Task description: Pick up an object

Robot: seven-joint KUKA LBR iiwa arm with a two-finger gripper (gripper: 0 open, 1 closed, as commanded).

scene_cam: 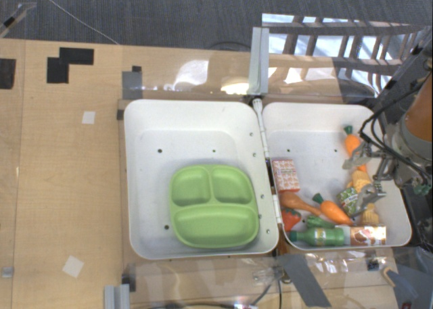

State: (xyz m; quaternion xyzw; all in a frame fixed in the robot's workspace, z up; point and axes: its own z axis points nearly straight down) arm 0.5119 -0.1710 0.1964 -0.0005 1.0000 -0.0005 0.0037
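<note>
The right bin holds several toy foods. Among them are an orange carrot near the right wall, a pink-and-white box, and two carrots lying toward the front. A green bottle and a brown-and-white packet rest along the front wall. My gripper reaches in from the right, low over the bin's right side. It is open, with one finger behind a yellow item and the other in front of it, by a green packet.
The left bin holds a green divided plate toward its front. A metal divider separates the bins. A metal frame stands behind the right bin. The wooden bench stretches out to the left.
</note>
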